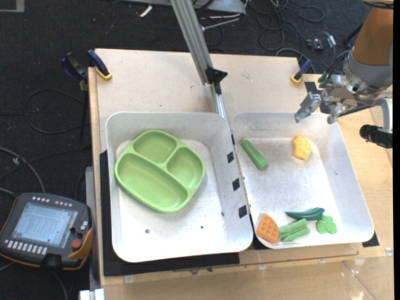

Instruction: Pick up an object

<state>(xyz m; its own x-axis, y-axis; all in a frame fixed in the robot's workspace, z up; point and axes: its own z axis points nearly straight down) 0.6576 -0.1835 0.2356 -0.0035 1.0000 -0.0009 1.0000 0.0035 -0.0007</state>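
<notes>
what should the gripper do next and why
Probably move down and a little left onto the corn. The gripper hangs above the right bin near its far edge, holding nothing, and the corn lies just below it, apart from the other items, so it looks the easiest pick.

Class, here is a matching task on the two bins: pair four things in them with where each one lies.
Things:
1. green divided plate
2. yellow corn toy
3. orange waffle toy
4. green cucumber toy

Places:
A. right bin, near corner beside the divider between the bins
B. left bin, on the floor of the bin
C. right bin, far part, below the gripper
D. right bin, far part, close to the divider

Pairs: 1-B, 2-C, 3-A, 4-D
</notes>
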